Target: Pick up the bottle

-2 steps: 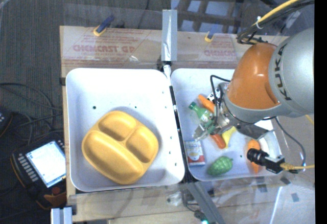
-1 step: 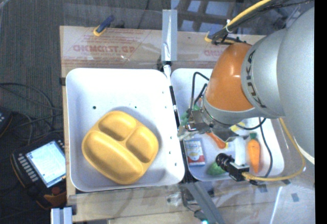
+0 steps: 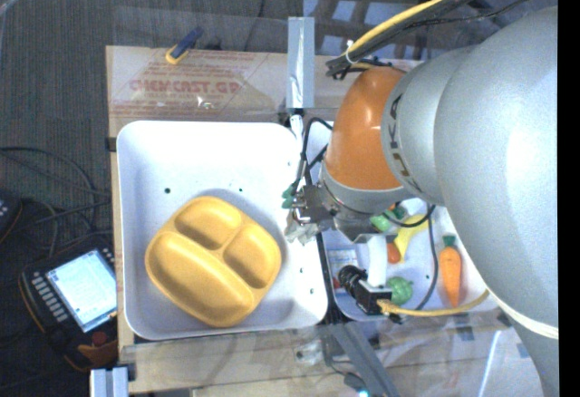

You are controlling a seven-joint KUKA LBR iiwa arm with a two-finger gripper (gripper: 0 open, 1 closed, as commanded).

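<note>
My gripper (image 3: pixel 302 216) hangs below the orange wrist band (image 3: pixel 362 137), over the wall between the two bins, at the right edge of the left bin (image 3: pixel 159 146). The arm's big grey body covers most of the right bin (image 3: pixel 337 295). In the uncovered strip of that bin lie small items: an orange carrot (image 3: pixel 450 270), a green piece (image 3: pixel 399 288), a small red-orange piece (image 3: pixel 394 250) and a yellow piece (image 3: pixel 414 223). I cannot tell which of them, if any, is the bottle.
A large yellow divided plate (image 3: pixel 213 259) fills the lower middle of the left bin. Behind the bins lies a wooden board (image 3: pixel 195 87) with a blue-and-yellow tool (image 3: pixel 184 43). A yellow cable (image 3: pixel 435 5) arcs over the arm. A tablet (image 3: pixel 80 288) sits on the floor at left.
</note>
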